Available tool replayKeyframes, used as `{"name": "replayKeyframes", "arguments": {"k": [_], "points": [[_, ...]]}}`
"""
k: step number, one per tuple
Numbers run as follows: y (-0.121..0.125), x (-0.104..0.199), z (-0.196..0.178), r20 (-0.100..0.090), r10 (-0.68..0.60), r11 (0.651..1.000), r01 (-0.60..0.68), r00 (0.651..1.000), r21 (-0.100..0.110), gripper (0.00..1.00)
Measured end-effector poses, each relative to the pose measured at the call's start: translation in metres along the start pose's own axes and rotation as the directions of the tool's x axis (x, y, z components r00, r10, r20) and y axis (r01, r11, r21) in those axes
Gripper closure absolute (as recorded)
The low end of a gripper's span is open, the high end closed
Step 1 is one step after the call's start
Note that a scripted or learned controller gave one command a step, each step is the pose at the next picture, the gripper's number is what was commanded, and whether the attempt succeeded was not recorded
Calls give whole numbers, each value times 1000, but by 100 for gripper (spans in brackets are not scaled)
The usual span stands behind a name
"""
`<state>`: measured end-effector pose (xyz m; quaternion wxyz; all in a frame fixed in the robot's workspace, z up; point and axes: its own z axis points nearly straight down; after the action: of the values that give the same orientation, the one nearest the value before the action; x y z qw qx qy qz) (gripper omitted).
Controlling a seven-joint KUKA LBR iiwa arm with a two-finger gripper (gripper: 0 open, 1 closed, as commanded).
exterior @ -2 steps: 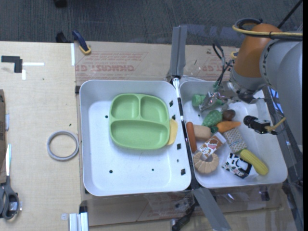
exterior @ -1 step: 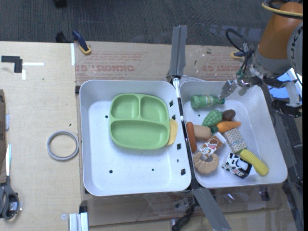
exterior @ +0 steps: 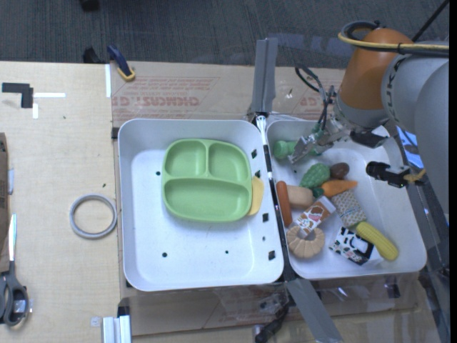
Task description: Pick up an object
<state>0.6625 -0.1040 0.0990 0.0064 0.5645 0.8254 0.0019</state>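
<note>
**White bins, one crowded with toy food, and the gripper low at the far end**

White plastic runs along the near rim of the right bin [exterior: 357, 271], and the play food starts just inside it: a yellow corn cob [exterior: 377, 240] beside a black-and-white carton [exterior: 351, 246], then a round tan biscuit [exterior: 305, 241] touching a small printed packet [exterior: 312, 218]. Behind these lie a sausage [exterior: 284, 202] along the left wall, a checked block [exterior: 348, 204], a carrot [exterior: 337, 187], a dark green leafy piece [exterior: 315, 175] and a small brown piece [exterior: 340, 169]. Any of them would serve as the object to lift.

The left bin [exterior: 136, 213] holds a green divided plate [exterior: 208, 179]; a roll of tape [exterior: 93, 215] and scissors [exterior: 13, 295] lie out on the bench.

Farthest back, the gripper [exterior: 305, 148] hangs low in the far left corner of the right bin, next to a light green piece [exterior: 283, 148]. The metalwork is tangled against the wall there, so I cannot tell how the jaws stand, or whether anything sits between them.

To do this well, I would settle on the light green piece: it lies apart from the pile. Straddle it squarely, keep off the bin wall, close fully, then lift straight up before moving sideways.
</note>
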Motion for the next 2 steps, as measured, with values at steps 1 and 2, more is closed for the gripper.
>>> {"name": "replayKeyframes", "arguments": {"k": [1, 2], "points": [[-76, 29, 6, -5, 255, 967, -255, 967, 12, 0], [-74, 27, -5, -4, 258, 966, -258, 966, 7, 100]]}}
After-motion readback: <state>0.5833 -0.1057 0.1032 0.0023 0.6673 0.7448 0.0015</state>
